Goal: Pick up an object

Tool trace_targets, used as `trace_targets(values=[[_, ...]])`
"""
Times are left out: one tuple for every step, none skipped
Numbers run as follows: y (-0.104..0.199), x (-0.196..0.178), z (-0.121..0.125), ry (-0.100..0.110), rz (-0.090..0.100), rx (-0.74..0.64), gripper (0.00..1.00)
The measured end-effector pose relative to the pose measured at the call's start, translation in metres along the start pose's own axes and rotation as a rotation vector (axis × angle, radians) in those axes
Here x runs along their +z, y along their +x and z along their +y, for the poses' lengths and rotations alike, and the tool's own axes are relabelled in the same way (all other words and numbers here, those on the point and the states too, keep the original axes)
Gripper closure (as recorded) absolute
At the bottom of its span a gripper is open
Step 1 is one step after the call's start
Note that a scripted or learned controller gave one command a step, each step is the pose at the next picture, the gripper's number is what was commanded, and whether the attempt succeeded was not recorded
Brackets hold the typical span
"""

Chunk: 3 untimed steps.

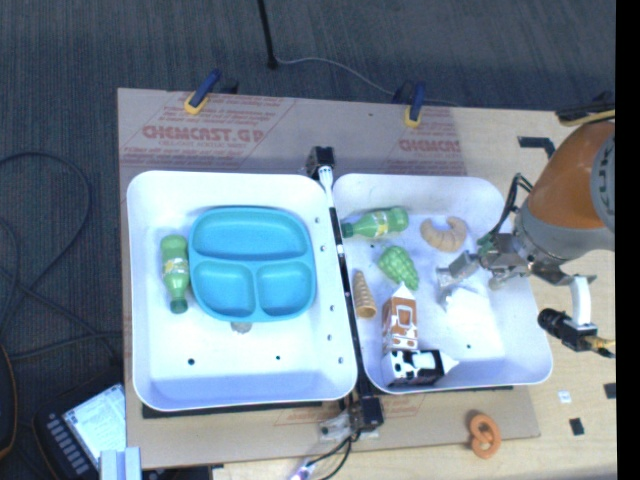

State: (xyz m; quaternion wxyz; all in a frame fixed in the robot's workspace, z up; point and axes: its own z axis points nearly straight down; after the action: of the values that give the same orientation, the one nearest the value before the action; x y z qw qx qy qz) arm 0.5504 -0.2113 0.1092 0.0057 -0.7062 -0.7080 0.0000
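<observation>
Reaching in from the right, I am holding my gripper (452, 274) low over the right bin (520, 368), above its bare white floor on the right half. My claw is standing open at a moderate spread, with nothing between its fingers (445, 268). My orange band (565, 178) is sitting above the bin's right rim.

Nearest candidate: a croissant (445, 232) is lying just on the far side of my fingertips, close but apart from them. Left of it, a green bottle with a yellow label (375, 223) is lying on its side along the far left part of this bin. A green leafy-textured item (398, 264) is resting near the bin's middle, left of my claw. A brown and white carton (400, 318) is lying just on the near side of it, and a black and white carton (412, 365) is sitting at the near edge, touching the first carton's end. An ice-cream cone (362, 294) is lying along the left wall.

In the left bin (160, 368), a blue divided tray (252, 262) is occupying the centre, and a second green bottle (175, 273) is lying just left of it.

Outside the bins, a small orange pretzel-like item (484, 433) is resting on the bench (150, 128) near the front edge.
</observation>
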Motion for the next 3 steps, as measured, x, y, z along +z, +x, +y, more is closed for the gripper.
trace_targets(values=[[0.053, 0.022, -0.030, -0.017, -0.012, 0.003, 0.00], [0.099, 0.022, -0.063, -0.021, -0.014, 0.004, 0.00], [0.098, 0.012, -0.062, -0.022, -0.015, 0.006, 1.00]])
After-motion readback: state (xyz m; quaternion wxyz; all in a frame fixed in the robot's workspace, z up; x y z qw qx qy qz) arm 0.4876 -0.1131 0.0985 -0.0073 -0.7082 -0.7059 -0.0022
